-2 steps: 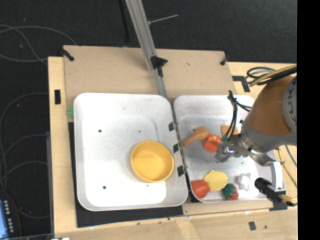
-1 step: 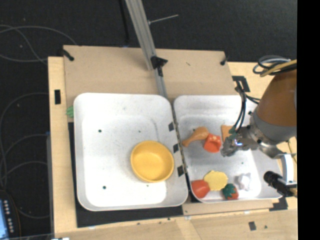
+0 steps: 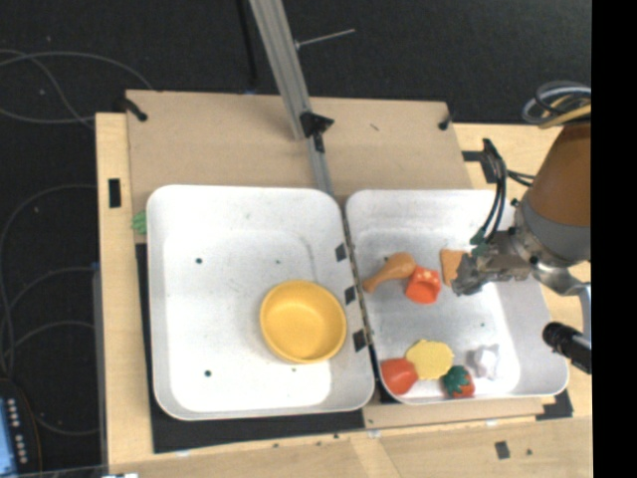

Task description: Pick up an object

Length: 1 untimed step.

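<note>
camera view looks down on two white bins side by side. the left bin (image 3: 199, 267) holds a yellow bowl (image 3: 303, 321). the right bin (image 3: 398, 217) holds the small things the task could mean: a tan drumstick-like piece (image 3: 390, 270), an orange-red piece (image 3: 423, 286), a small orange block (image 3: 452, 263), and near the front wall a red piece (image 3: 399, 375), a yellow piece (image 3: 429, 358), a green-and-red piece (image 3: 458, 382) and a pale crumpled bit (image 3: 485, 360).

the gripper (image 3: 468, 280) sits low over the right bin, just beside the orange block and close to the orange-red piece. whether it touches either is unclear. its tip is dark and blurred, so i cannot tell if the jaws are released or clenched, and nothing shows between them.

judging by this, the pick is not done: every object lies on a bin floor, none lifted. the approach looks about complete; closing on a piece and raising it clear remain. the orange block seems the likeliest target.
</note>
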Available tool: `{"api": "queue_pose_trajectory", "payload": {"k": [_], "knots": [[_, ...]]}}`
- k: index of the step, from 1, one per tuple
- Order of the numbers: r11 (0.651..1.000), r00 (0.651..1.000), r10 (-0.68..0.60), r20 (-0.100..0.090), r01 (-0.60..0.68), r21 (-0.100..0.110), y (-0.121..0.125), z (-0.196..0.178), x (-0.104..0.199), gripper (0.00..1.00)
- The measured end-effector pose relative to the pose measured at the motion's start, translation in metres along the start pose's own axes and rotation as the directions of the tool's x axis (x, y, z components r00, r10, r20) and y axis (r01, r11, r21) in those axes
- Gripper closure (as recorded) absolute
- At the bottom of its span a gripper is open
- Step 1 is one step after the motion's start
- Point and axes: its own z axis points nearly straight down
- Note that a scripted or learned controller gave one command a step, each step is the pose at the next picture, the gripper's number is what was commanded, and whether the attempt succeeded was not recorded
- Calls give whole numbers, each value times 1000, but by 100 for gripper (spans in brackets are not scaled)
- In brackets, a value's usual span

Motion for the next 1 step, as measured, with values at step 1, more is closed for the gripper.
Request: {"api": "queue_pose_trajectory", "payload": {"k": [1], "knots": [[1000, 1000, -5, -3, 5, 4, 12, -9, 53, 100]]}}
